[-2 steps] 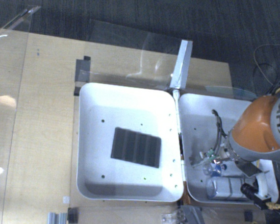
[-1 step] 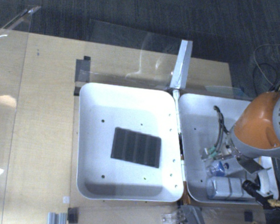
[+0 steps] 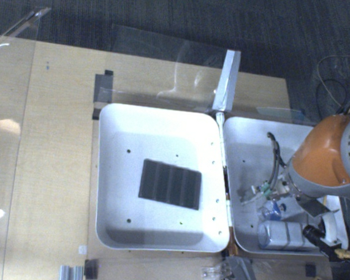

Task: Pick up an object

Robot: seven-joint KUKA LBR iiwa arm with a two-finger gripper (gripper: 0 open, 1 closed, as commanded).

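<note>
Desk (image 3: 50, 155) carries two white bins side by side. Left bin (image 3: 108, 161): one dark ribbed rectangular pad (image 3: 171, 183) lying flat near the centre, well apart from the arm. Right bin (image 3: 248, 143): arm (image 3: 324, 160) reaches in from the right, gripper (image 3: 262, 193) low over the bin's middle. Whether the gripper is open or closed: cannot tell, it is too cluttered. A small blue-and-clear item (image 3: 272, 208) lies just below the gripper; contact unclear. A grey cylinder (image 3: 283, 235) lies on its side near the front wall.
</note>
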